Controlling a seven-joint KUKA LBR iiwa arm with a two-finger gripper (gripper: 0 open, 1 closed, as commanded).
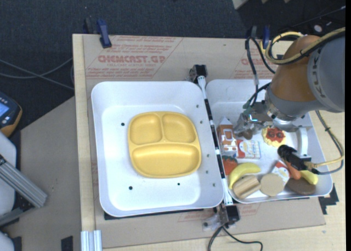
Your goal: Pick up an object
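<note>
My gripper is down in the right bin, at its middle left. It hangs just above and to the right of a red and white carton and left of a yellow and red toy. Nothing shows between its fingertips. A white packet lies just below it. Along the bin's front lie a red piece, a banana, a bread roll, a round tan cookie, an orange carrot and a brown piece.
The left bin holds a yellow divided plate at its middle. The grey and orange arm covers the right bin's back right part. A divider rail runs between the two bins.
</note>
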